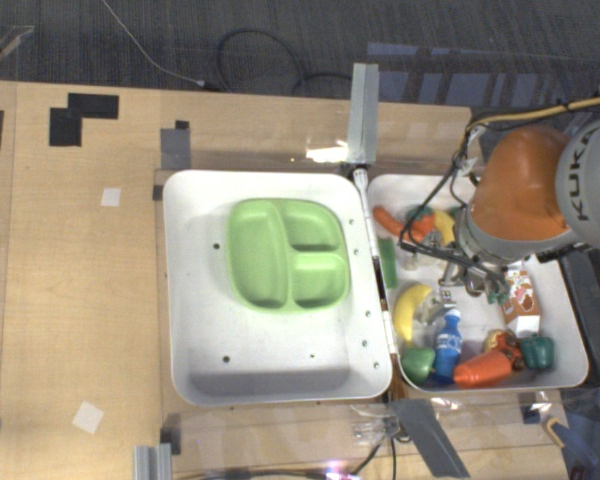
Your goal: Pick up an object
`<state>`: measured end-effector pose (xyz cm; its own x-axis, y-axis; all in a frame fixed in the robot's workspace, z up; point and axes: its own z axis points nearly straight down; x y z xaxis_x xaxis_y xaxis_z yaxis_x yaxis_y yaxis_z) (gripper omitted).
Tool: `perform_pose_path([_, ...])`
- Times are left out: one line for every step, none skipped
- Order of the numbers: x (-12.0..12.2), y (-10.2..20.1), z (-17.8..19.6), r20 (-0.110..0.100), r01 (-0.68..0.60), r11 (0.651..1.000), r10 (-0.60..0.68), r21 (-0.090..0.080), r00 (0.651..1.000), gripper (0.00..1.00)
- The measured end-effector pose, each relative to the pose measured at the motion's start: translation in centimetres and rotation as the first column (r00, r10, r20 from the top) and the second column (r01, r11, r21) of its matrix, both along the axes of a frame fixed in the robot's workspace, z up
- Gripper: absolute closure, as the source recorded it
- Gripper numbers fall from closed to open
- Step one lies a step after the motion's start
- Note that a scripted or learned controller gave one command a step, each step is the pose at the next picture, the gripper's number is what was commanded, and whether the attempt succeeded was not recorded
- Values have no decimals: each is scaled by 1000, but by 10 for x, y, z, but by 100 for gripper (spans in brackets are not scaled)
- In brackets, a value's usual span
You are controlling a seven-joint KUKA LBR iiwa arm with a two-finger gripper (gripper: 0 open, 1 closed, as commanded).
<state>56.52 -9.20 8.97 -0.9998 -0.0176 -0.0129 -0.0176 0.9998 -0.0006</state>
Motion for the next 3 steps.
perform_pose_path([-72,-5,1,4,67,998,-67,0,998,0])
perform_pose_path([56,3,-1,1,409,913,-409,4,913,0])
perform_pose_path([-39,-15,0,1,411,912,-411,5,912,0])
